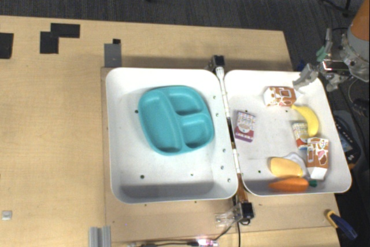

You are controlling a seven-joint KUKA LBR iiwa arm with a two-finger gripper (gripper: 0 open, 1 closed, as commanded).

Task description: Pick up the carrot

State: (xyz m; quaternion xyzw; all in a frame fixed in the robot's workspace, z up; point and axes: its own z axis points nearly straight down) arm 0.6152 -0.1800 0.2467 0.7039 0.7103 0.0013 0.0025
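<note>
The carrot (289, 184) is orange with a green stub at its right end. It lies flat along the front wall of the right bin (260, 176), just below a yellow-orange fruit piece (286, 166). My gripper (319, 78) hangs over the far right corner of that bin, well away from the carrot. Its fingers are spread and nothing is between them. The arm's orange band (362, 23) sits at the right edge.
In the right bin lie a banana (308, 118), a brown-and-white carton (280, 96), a purple carton (245, 125) and two more cartons (315, 154) close to the carrot. The left bin (124, 182) holds a teal divided plate (175, 118).
</note>
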